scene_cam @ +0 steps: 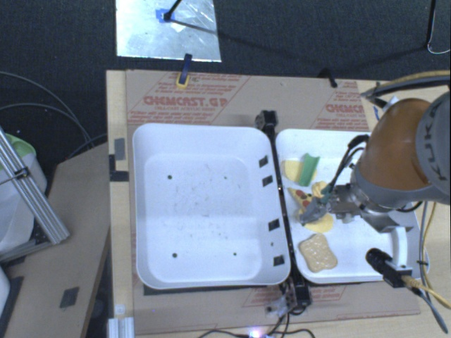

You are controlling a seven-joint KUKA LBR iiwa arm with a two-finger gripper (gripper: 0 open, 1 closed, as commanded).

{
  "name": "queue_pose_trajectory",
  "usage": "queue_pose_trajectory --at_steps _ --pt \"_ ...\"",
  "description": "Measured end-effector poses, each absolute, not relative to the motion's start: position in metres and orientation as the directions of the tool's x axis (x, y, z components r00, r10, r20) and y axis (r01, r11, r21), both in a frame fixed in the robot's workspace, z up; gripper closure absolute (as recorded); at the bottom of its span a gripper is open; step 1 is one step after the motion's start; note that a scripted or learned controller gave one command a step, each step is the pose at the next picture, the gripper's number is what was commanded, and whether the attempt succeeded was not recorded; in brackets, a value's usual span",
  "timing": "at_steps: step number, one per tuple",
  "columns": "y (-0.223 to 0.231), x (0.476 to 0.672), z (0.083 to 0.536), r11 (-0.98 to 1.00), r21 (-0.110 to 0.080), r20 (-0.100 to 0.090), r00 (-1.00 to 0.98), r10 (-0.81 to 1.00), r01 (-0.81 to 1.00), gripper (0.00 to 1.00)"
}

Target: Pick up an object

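Yellow toy pieces (318, 222) lie directly beneath the hand (312, 211) in the right bin (356, 138); whether its grip is closed cannot be told.

Even, diffuse overhead illumination; moderate brightness. The two white bins (204, 203) approach overexposure, the left one showing only faint grey shading along its inner walls. A reflective metal sheet (168, 20) at top produces mottled glare. Shadows are soft and short, darkest in the gap between the bins. The dark floor (56, 34) is grainy. The arm's orange band (394, 143) appears slightly soft; resolution overall is low.
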State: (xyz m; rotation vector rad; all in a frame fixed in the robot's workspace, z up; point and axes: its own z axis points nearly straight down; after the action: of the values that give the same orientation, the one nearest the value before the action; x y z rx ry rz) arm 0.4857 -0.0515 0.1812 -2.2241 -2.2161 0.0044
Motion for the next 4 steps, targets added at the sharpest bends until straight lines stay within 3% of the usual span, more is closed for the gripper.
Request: queue_pose_trajectory --at_steps 1,2,3,4 --pt "-0.021 0.51 0.184 0.006 0.003 0.0 -0.006 1.0 1.0 0.0" --pt "-0.071 0.548 0.185 -0.001 0.005 -0.002 0.001 1.0 1.0 0.0" --pt "-0.023 0.515 0.184 0.007 -0.001 0.002 -0.007 1.0 1.0 0.0" --pt "-0.093 0.53 0.142 -0.005 -0.001 -0.003 0.005 1.0 1.0 0.0"
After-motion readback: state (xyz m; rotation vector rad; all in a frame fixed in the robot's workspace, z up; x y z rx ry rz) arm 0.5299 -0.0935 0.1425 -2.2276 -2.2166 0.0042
